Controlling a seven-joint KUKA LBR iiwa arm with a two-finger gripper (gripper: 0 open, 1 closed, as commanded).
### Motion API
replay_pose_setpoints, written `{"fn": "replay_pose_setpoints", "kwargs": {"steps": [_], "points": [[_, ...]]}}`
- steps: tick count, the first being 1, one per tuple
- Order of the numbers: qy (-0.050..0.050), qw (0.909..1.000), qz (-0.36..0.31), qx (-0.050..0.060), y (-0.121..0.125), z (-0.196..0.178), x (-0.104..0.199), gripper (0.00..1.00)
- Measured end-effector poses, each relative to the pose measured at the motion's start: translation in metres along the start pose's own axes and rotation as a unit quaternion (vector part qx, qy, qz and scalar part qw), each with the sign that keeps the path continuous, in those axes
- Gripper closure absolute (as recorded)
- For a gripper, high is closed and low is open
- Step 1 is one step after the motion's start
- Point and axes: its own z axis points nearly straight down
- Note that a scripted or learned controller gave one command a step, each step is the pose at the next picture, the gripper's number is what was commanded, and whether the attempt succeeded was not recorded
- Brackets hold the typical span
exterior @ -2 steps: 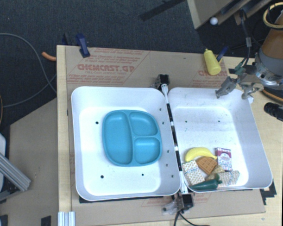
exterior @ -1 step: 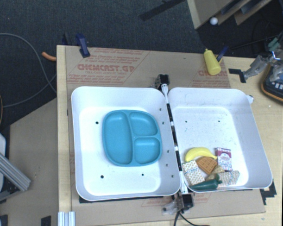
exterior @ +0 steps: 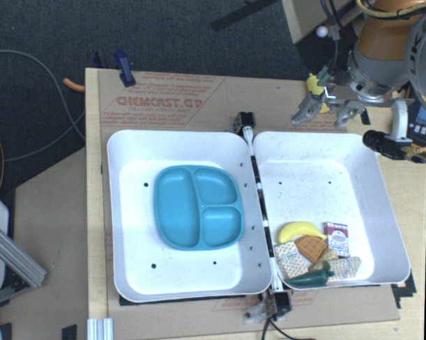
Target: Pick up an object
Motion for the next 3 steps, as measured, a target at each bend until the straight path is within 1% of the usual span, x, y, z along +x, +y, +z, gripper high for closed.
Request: {"fn": "replay_pose_setpoints", "kwargs": {"steps": [1, 2, 3], "points": [[-0.002, 1.0000, 0.002, -0.001, -0.001, 0.052, -0.122, 0.00], [-0.002, 1.0000, 0.001, -0.003, 0.000, -0.008, -0.117, 0.00], [-0.002, 1.0000, 0.001, -0.003, 0.000, -0.092, -0.138, 0.00]]}}
